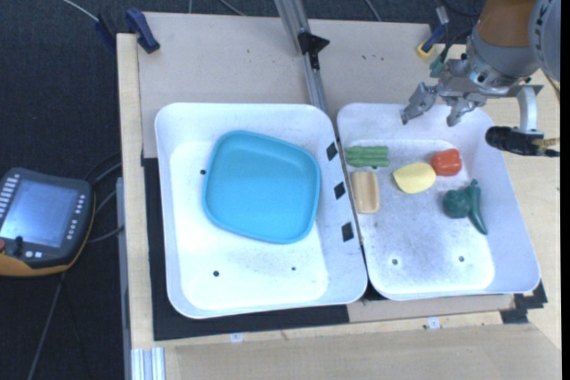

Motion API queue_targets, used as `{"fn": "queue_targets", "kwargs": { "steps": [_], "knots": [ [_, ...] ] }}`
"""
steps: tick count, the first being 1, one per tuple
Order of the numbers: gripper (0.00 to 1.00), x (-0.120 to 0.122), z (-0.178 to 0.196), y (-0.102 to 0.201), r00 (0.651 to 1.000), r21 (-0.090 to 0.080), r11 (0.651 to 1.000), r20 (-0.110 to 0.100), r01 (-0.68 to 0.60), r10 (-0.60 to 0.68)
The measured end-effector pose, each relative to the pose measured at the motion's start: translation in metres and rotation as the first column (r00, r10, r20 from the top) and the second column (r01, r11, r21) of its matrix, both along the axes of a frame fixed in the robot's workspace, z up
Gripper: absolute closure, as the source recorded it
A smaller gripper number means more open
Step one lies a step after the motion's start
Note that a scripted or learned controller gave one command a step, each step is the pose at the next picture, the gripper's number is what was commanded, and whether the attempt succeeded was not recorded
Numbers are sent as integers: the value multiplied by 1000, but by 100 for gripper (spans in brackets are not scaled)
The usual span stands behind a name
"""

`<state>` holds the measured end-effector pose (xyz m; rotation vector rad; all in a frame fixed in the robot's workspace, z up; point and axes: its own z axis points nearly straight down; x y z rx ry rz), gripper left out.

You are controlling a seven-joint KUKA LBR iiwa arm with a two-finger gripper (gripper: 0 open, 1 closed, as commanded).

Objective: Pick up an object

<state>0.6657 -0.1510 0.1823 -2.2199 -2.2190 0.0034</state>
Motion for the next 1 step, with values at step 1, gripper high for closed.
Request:
{"fn": "queue_targets", "kwargs": {
  "steps": [1],
  "knots": [
    [0, -5, -62, -3, 1000, 0, 1000, -1, 0, 0]
  ]
}}
